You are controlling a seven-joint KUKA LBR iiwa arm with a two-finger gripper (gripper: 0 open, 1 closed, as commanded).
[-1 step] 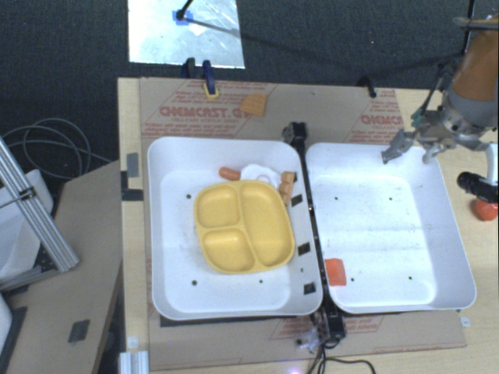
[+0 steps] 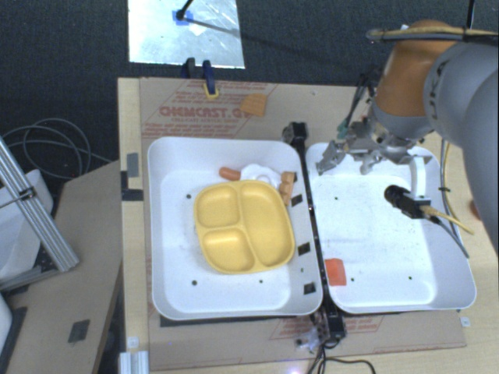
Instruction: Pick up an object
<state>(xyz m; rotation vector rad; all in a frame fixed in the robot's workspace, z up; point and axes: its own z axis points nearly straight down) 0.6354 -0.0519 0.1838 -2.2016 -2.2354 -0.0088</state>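
My gripper [image 2: 345, 164] hangs over the far left corner of the right bin [image 2: 437, 287], open, with nothing between its fingers. A small orange-red block [image 2: 335, 271] lies near that bin's front left corner, well in front of the gripper. In the left bin [image 2: 168, 287] a yellow divided plate [image 2: 242, 226] lies in the middle. Behind the plate are an orange sausage-shaped piece [image 2: 230, 174], a white object [image 2: 260, 174] and a small tan block [image 2: 287, 184] by the right wall.
The two bins meet at a central divider with black clips [image 2: 306, 248]. A cardboard sheet [image 2: 218, 107] lies under the bins, with a blue-and-yellow clamp [image 2: 207, 76] at its far edge. A shiny square plate [image 2: 185, 22] sits beyond the bench.
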